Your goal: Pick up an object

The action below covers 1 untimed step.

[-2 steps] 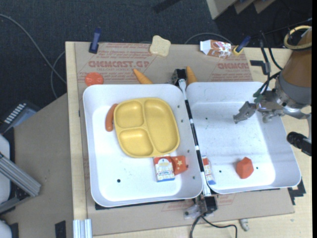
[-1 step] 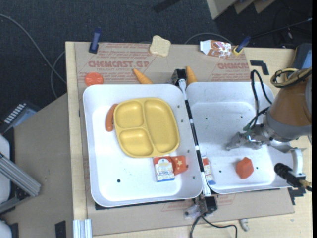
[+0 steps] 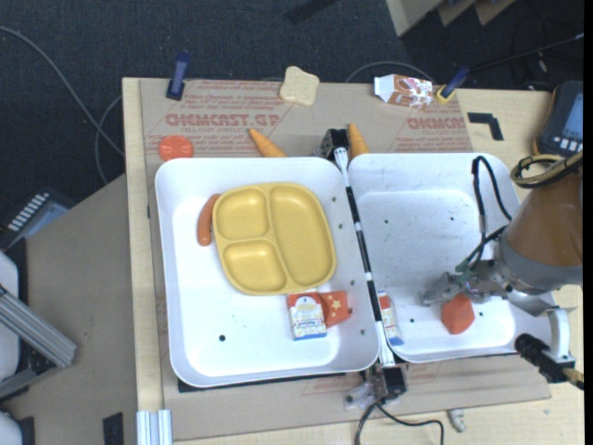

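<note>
A: While the arm (image 3: 542,235) hangs over the right bin (image 3: 417,193), note the gripper (image 3: 460,288) low in that bin's near right part. Reddish-orange object (image 3: 458,315) sits on the bin floor just under and toward the near side of it.

B: Grasped?

A: Cannot tell. Metal finger parts reach toward the left above the object, touching or nearly so, but whether they are spread or closed is too blurred to read. Nothing shows clearly between them, so I would not log it as held.

B: Object's long axis?

A: Stubby, roughly rounded; no clear long axis from this slant.

B: Room to move?

A: Tight on two sides. The bin's near rim lies just beyond the object, and the right wall is near, under the wrist. Open white floor stretches away toward the far side and toward the divider between the bins. A small carton (image 3: 387,318) lies against that divider, apart from the object.

B: Left bin (image 3: 185,248)?

A: Yellow divided tray (image 3: 275,237), a sausage-like piece (image 3: 204,221) at its left edge, a boxed item (image 3: 307,315) near the front. All well apart from the gripper.

B: Judgement?

A: Nearest candidate is the reddish object; a short descent toward the near side, lifting clear of the rim.
</note>
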### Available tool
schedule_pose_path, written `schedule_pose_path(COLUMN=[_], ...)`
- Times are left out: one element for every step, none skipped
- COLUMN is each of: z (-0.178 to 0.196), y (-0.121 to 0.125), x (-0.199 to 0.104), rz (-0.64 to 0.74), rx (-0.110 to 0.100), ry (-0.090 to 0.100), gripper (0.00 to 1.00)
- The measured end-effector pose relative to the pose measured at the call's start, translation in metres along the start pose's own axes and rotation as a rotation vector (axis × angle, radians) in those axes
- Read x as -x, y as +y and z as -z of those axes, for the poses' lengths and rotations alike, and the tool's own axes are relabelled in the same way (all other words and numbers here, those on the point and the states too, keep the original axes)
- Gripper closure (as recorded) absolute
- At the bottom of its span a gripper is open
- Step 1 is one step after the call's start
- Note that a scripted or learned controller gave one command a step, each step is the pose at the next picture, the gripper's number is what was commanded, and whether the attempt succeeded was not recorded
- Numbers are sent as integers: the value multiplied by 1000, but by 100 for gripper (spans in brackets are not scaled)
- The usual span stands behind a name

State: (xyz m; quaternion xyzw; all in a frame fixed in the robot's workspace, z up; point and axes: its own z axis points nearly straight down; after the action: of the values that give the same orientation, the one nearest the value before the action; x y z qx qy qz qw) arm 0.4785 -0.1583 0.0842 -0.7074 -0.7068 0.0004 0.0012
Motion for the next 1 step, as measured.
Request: schedule_pose_path(z=[10], y=[0], x=[0], rz=[-1], rx=[2], ry=[-1], gripper=[100])
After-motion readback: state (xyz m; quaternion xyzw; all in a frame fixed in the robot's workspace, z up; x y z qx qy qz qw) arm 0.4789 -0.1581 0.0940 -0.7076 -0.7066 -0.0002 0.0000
